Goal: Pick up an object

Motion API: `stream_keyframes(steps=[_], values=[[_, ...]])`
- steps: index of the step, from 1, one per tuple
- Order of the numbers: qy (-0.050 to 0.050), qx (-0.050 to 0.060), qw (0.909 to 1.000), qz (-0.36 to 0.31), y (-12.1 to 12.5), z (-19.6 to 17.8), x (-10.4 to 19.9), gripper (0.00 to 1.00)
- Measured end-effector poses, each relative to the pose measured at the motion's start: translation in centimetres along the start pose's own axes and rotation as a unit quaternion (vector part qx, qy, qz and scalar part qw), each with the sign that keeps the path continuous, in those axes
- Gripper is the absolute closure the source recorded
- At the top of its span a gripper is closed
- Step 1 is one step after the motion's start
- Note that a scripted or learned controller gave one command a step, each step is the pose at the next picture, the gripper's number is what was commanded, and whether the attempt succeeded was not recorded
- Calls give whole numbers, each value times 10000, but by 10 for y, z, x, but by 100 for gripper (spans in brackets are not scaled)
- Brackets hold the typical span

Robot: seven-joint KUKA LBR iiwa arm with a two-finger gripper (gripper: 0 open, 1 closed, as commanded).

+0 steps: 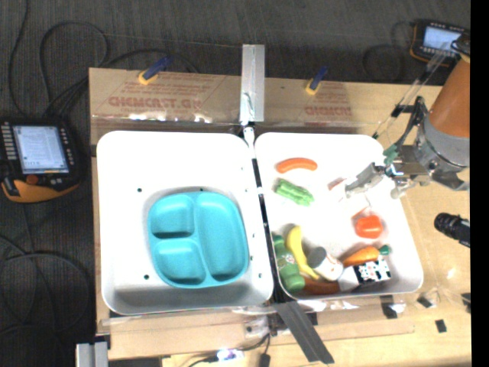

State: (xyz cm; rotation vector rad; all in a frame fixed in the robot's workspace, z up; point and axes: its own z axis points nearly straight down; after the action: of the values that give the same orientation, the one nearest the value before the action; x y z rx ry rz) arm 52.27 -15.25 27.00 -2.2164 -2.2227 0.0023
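One target nearest: red tomato [368,225], right bin [336,147], right-centre of frame, just below jaws [359,183].
Appears light, smooth, round, likely slippery; best gripped across widest part. Jaws' opening: cannot tell.

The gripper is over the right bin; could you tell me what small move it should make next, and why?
Probably straight down: the gripper sits above the red tomato, which lies apart from the pile at the bin's near edge, so it looks the easiest pick.
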Motion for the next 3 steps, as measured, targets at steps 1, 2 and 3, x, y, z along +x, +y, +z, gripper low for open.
stream_keyframes(steps=[1, 2, 3], values=[[-2, -1, 9992, -394, 25, 93, -42, 0], [-45, -119, 9983, -570, 102, 168, -12, 0], [-56, -128, 9983, -571, 102, 159, -13, 100]])
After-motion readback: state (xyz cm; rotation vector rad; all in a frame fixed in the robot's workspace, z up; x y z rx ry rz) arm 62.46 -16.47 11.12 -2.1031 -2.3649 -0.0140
